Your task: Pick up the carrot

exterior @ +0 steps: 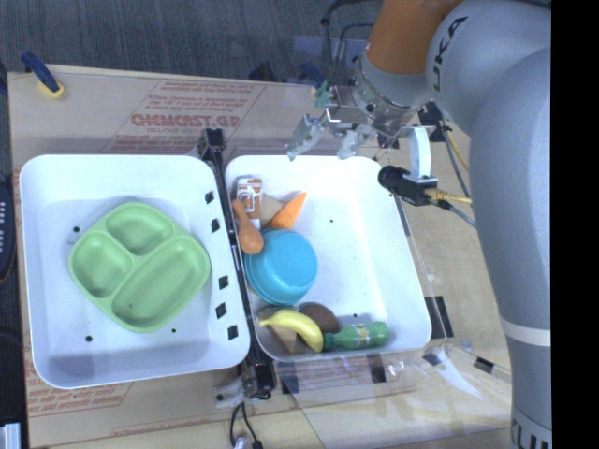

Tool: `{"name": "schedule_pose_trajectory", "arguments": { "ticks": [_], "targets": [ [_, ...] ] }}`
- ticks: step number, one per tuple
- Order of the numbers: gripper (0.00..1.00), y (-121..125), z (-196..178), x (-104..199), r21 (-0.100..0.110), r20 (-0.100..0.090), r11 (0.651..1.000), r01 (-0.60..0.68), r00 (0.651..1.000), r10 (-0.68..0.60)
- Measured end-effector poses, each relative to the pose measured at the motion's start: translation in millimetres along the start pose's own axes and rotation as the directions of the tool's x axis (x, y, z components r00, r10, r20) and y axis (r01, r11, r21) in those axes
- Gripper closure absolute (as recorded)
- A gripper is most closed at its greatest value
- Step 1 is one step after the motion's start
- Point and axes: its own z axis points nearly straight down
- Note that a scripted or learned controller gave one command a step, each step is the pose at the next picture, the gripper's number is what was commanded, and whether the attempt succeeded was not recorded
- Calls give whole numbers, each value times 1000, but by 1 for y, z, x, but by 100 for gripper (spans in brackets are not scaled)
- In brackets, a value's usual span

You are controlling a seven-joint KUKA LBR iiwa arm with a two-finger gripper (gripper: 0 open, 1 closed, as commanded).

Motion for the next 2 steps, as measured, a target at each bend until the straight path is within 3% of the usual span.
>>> {"name": "schedule_pose_trajectory", "arguments": {
  "ticks": [1, 2],
  "targets": [
    [0, -10, 132, -18, -5, 2, 969, 249, 969, -249],
    [0, -4, 169, -26, -7, 13, 992, 123, 992, -123]
  ]
}}
